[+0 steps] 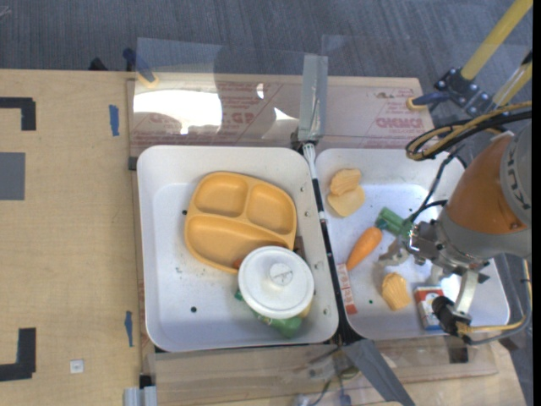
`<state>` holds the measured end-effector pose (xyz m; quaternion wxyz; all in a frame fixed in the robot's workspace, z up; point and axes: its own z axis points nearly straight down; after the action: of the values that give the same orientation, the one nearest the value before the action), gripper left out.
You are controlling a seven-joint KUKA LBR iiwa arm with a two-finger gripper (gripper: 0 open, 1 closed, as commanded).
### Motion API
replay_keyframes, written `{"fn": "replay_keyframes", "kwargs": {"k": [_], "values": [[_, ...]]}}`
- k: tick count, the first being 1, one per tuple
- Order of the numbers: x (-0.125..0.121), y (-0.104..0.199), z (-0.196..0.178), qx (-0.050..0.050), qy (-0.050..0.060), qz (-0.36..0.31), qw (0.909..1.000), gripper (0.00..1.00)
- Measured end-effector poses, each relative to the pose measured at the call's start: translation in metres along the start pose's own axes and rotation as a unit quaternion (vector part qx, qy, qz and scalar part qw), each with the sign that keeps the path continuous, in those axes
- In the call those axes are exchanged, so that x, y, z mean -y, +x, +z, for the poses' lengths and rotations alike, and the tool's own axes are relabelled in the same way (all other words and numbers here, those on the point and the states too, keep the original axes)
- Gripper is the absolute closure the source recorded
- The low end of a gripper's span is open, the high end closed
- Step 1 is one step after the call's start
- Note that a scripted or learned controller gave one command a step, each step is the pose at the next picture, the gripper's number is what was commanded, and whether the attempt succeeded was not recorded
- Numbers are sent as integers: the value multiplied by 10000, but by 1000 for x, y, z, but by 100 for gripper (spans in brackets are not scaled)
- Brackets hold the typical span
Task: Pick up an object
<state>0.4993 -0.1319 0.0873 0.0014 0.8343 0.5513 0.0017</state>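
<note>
Seen from above at a slant, a bench [68, 227] holds two shallow white bins side by side. The left bin [156, 252] carries one orange divided plate [241, 218] with three compartments, lying flat, and one white lidded cup [275, 281] with a green base, tipped on its side so that it overlaps the plate's near corner. The right bin [397, 163] holds the small items the arm could pick. There is one pale yellow piece shaped like a stack of chips [346, 192] near the far left corner. One orange carrot [364, 247] lies at a slant in the middle, with one green piece [390, 221] just beside its upper end. One small yellow lump [395, 291] sits nearer the front. The arm reaches in from the right, and its gripper [420, 245] hangs low over the right bin, close to the carrot, the green piece and the yellow lump, probably lining up on one of them. From this angle nothing shows between its fingers, and how far apart they stand cannot be told. No item appears lifted; all lie on the bin floors.
</note>
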Motion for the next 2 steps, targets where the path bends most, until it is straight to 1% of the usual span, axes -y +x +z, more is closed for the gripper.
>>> {"fn": "replay_keyframes", "kwargs": {"k": [1,2], "values": [[-50,19,0,6,-13,-1253,9921,0],[-105,29,1,6,-4,-1502,9887,0]]}}
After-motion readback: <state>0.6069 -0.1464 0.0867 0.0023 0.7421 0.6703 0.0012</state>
